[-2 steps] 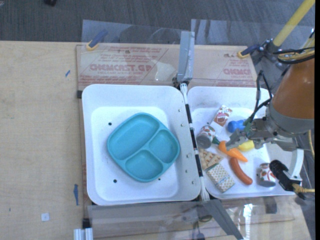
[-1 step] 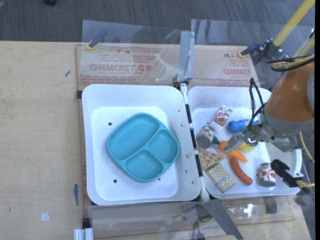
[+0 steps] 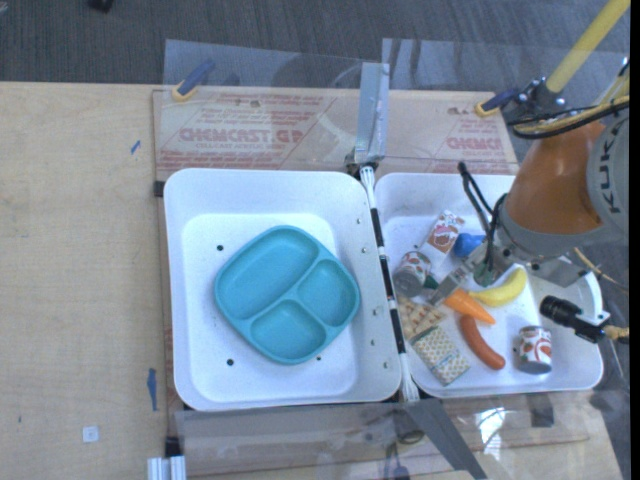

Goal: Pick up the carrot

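Nearest, the left bin (image 3: 190,298) holds a teal divided plate (image 3: 287,293). Right bin (image 3: 590,368): carrot (image 3: 469,306) mid-bin, likely light, stiff, smooth, best gripped mid-body. Gripper (image 3: 487,270), opening unclear, hangs just beyond it. Banana (image 3: 503,288) touches it; sausage (image 3: 480,345), cracker (image 3: 440,353), cans (image 3: 535,348) crowd close.

Blue tray (image 3: 287,294) in left bin (image 3: 190,268); banana (image 3: 503,289), cans right.

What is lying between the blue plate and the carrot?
In the camera view, the bins' walls and a cracker lie between the blue plate and the carrot.
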Controlling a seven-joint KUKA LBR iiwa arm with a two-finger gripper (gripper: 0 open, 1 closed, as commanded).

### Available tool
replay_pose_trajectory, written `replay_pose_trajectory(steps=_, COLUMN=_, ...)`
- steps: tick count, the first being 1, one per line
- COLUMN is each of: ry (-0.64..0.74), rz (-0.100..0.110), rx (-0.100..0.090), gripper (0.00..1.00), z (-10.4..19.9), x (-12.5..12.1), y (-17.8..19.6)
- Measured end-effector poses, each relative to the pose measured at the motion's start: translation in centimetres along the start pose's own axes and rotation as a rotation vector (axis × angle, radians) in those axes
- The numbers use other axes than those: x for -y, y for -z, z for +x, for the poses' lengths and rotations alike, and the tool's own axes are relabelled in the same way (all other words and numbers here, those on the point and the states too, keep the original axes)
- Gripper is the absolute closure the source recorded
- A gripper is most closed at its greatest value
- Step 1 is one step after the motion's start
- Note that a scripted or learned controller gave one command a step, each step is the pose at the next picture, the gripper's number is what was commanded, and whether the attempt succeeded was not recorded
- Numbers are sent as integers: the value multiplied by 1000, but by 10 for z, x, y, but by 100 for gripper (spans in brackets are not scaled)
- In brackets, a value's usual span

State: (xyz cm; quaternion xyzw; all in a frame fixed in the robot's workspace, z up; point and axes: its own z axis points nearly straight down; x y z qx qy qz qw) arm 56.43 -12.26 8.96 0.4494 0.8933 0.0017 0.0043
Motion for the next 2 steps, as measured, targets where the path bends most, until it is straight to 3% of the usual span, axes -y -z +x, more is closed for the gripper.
replay_pose_trajectory(steps=1, ry=-2, rz=-6, rx=4, gripper=100, z=-1, x=-2, y=11)
replay_pose_trajectory(steps=2, ry=-83, rz=5, rx=-4, gripper=100, z=27, x=-41, y=147)
